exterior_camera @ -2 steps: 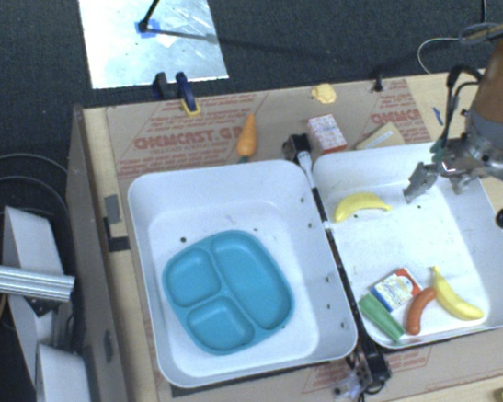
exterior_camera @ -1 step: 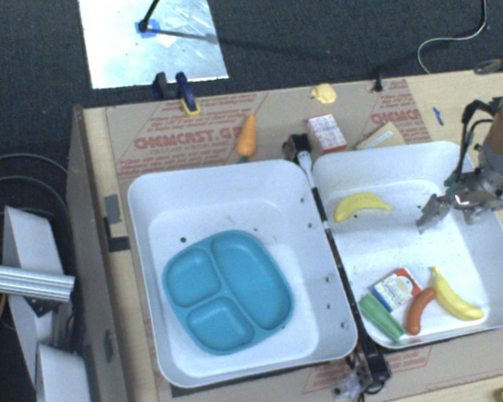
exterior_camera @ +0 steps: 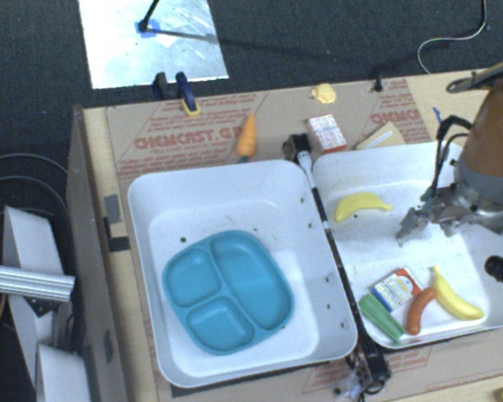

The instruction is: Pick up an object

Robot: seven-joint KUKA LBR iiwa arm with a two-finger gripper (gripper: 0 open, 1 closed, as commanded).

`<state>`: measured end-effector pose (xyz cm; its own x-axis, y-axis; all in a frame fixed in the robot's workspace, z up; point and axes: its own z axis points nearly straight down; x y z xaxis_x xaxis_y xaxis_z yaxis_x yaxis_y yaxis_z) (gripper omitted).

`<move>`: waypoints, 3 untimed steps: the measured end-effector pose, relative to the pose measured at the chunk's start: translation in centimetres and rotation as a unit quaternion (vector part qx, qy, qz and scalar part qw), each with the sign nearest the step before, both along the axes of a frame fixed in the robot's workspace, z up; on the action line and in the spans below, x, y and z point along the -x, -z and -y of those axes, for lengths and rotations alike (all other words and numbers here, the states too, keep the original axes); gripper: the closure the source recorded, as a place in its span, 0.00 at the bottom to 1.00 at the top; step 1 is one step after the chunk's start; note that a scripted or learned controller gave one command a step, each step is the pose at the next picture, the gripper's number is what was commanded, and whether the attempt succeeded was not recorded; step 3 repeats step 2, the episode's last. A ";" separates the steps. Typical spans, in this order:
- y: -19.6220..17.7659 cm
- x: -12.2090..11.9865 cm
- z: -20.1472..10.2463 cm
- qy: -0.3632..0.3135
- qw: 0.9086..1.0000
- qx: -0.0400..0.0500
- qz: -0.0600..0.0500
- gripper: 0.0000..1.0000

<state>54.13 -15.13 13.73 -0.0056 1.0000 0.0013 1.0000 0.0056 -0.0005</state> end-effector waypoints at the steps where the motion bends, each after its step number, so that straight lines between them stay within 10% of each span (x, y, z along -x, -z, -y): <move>1: 0.1 4.1 -2.3 0.002 1.000 0.000 -0.001 0.00; 3: -0.4 5.1 -1.3 0.003 1.000 0.001 0.001 0.00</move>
